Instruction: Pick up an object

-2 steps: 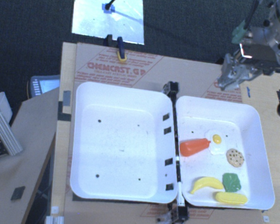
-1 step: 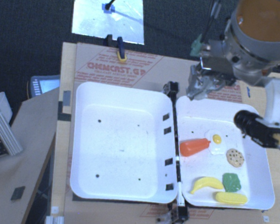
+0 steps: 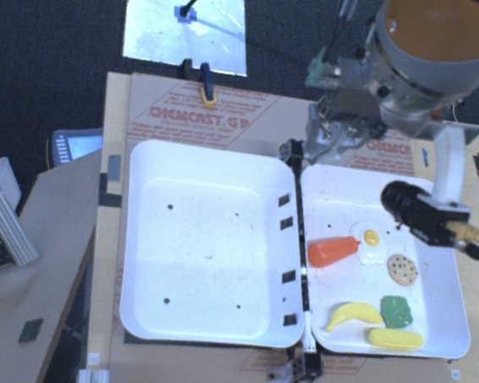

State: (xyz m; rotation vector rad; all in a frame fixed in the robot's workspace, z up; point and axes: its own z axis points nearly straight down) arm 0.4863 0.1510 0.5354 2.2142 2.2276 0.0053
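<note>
Your arm is hovering with nothing picked yet.
You are seeing the end effector [image 3: 334, 137] poised above the right bin's [image 3: 455, 324] far rim, its state impossible to tell; carrot [image 3: 332, 251], cookie [image 3: 401, 269] and banana [image 3: 354, 315] are lying untouched inside.

Arm [image 3: 443, 38] cropped by the top edge; tool [image 3: 334, 141] blurred, its finger state unreadable.

A robot lab is showing here: white bins [image 3: 217, 163] sitting on a clamped board [image 3: 256, 116], cables [image 3: 292, 375] trailing.
</note>
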